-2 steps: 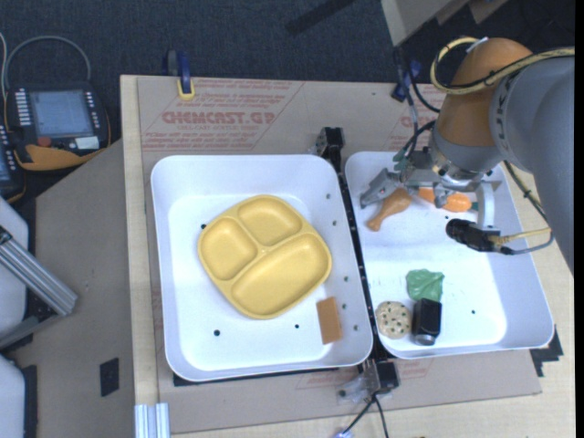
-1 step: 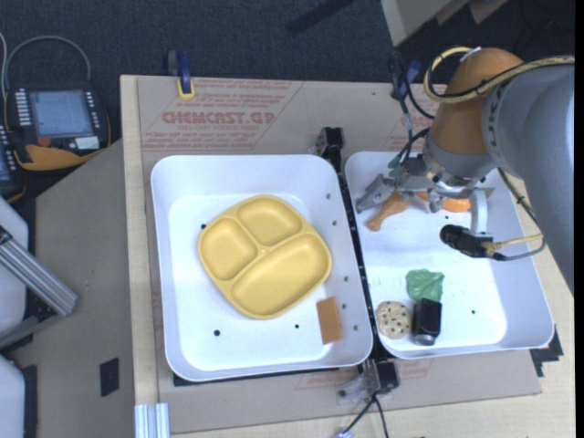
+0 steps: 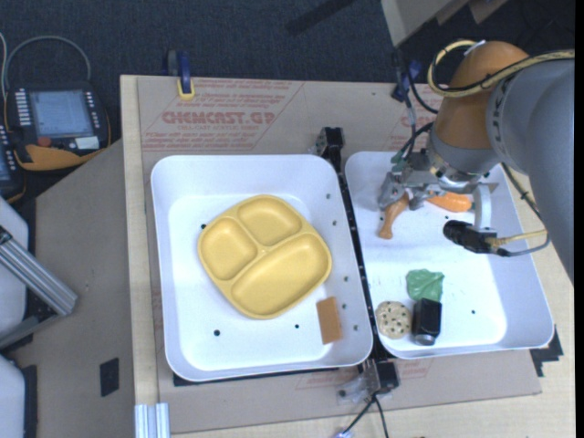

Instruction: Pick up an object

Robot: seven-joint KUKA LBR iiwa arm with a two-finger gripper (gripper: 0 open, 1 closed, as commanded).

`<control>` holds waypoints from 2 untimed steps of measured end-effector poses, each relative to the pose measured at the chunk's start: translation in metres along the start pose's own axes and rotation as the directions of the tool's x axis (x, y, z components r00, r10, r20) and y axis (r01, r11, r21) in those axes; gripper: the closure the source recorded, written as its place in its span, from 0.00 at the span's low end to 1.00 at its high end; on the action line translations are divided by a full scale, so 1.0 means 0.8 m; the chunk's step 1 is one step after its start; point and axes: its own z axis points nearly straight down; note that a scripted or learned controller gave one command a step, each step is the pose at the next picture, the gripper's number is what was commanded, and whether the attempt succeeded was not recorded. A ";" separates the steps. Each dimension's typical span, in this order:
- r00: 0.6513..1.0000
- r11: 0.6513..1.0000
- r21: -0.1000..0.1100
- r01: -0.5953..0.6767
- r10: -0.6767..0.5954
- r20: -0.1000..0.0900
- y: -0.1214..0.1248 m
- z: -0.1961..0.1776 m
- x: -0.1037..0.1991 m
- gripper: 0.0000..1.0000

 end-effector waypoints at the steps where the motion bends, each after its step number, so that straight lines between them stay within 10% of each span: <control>1: 1.000 1.000 -0.008 0.001 -0.001 0.002 0.000 -0.080 0.003 1.00; 2: 1.000 1.000 -0.008 0.002 -0.002 0.002 0.000 -0.160 0.006 1.00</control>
